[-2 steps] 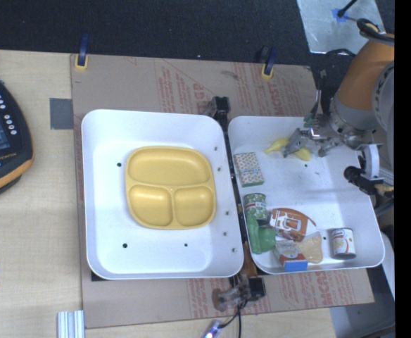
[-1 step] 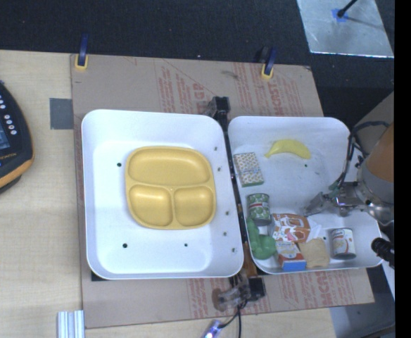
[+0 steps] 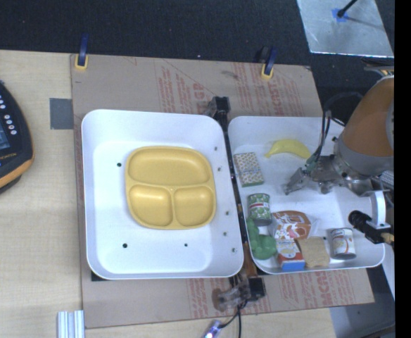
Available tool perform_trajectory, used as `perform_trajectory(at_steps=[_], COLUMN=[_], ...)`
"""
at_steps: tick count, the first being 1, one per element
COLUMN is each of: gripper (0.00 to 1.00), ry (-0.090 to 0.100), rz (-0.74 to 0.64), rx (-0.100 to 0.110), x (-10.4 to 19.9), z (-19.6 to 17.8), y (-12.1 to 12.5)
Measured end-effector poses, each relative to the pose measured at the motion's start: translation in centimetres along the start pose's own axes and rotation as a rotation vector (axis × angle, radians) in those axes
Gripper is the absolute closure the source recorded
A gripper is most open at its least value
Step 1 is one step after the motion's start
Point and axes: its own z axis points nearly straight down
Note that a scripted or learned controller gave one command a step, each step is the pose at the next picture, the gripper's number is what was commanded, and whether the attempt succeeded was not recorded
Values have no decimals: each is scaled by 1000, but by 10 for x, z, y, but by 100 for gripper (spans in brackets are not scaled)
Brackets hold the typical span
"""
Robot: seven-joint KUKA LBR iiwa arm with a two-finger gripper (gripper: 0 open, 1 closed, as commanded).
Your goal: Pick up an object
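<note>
the tabletop [image 3: 36,259] carries two white bins. the left bin [image 3: 107,245] holds a yellow divided plate [image 3: 170,186]. the right bin [image 3: 332,122] holds the clutter, with the tool [image 3: 300,179] low over its middle, just below a yellow banana [image 3: 288,148]; whether it is spread or pressed together i cannot tell. likely risk: the tool comes down on bare bin floor between things and lifts nothing, or nudges the banana aside. along the bin's near edge crowd a round red packet [image 3: 291,225], a green-labelled can [image 3: 259,206], a small tin [image 3: 341,243] and a patterned card [image 3: 248,167], all small, close-set targets.

Overhead, slanted down onto both bins [image 3: 93,189]
</note>
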Motion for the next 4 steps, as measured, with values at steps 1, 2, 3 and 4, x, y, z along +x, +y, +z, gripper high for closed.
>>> perform_trajectory(at_steps=[1,2,3,4], gripper=[0,0,0,0], ry=[1,1,0,2], rz=[4,5,3,3], rx=[0,0,0,1], x=[-15,-36,-36,-15], z=[0,0,-32,-1], y=[87,92,7,92])
